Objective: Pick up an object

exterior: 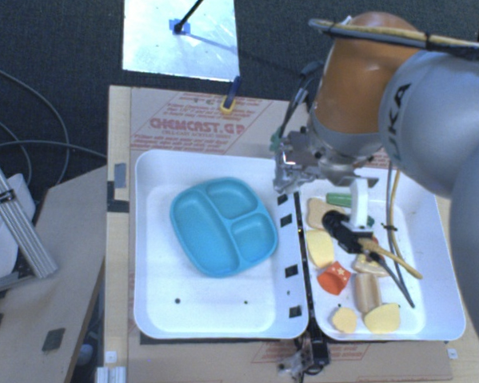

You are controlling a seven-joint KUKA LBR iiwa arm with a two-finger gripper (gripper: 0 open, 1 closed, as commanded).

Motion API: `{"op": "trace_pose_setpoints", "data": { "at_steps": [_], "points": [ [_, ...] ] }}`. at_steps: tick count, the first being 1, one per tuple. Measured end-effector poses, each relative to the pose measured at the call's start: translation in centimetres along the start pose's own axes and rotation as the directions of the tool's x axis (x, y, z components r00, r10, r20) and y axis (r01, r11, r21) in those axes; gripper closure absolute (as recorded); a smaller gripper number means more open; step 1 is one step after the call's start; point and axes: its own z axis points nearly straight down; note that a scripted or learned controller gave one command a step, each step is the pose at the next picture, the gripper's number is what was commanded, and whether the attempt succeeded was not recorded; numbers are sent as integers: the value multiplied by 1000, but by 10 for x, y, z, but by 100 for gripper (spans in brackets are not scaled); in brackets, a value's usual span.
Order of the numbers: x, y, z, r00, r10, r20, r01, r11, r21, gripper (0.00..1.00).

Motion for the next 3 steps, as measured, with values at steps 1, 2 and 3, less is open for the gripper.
{"op": "trace_pose_setpoints", "data": {
  "at_steps": [1,2,3],
  "points": [
    [26,-38,74,1000,4,2,-4,1000,24,100],
    [-38,-90,11,1000,15,4,-15,1000,12,100],
    [-61,-64,29,1000,13,4,-13,1000,15,100]
  ]
}}
